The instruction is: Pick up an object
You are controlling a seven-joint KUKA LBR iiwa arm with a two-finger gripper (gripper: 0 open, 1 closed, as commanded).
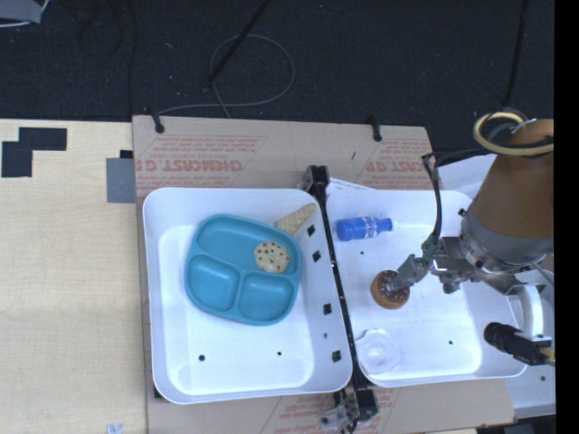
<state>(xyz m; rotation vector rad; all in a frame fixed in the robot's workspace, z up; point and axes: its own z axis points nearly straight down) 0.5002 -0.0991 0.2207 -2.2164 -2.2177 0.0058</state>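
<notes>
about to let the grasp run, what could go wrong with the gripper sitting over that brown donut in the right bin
The gripper sits at the edge of the brown donut, so an off-centre close might push it aside. The blue bottle lies on its side nearby and could roll if the arm brushes it. The clear cup, hard to see against the white bin, could be knocked.

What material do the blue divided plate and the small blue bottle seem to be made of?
The blue divided plate looks like moulded plastic: uniform colour, soft sheen, rounded compartment ridges. The small blue bottle also seems plastic, somewhat translucent with a paler end, though it is too small to be sure.
</notes>
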